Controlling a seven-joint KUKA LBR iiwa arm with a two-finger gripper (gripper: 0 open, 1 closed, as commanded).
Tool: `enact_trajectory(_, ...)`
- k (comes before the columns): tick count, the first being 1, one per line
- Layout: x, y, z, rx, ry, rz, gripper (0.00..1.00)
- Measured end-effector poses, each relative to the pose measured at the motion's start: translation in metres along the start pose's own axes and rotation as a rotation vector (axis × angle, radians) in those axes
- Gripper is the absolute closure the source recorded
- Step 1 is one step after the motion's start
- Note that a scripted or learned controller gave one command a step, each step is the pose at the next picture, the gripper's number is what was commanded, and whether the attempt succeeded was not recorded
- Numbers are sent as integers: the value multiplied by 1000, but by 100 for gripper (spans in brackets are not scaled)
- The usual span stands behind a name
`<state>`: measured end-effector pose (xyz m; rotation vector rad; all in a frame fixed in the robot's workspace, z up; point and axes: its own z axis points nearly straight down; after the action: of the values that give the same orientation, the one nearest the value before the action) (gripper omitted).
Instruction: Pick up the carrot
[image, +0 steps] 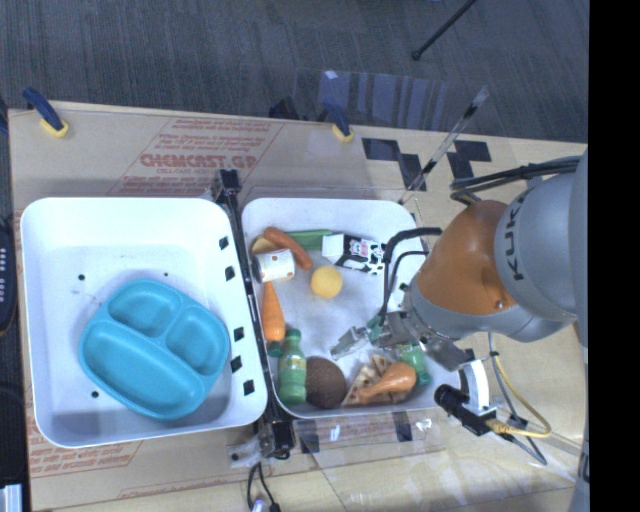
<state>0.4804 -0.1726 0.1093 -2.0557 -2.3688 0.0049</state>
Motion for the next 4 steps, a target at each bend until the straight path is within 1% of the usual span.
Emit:
enact_trajectory(1,36,69,18,2,1,-46,0)
enact_trajectory(2,59,140,17,1,-2,57,0)
enact_trajectory(3,59,140,7,8,-1,51,100)
enact_trajectory(4,59,140,7,8,-1,51,0)
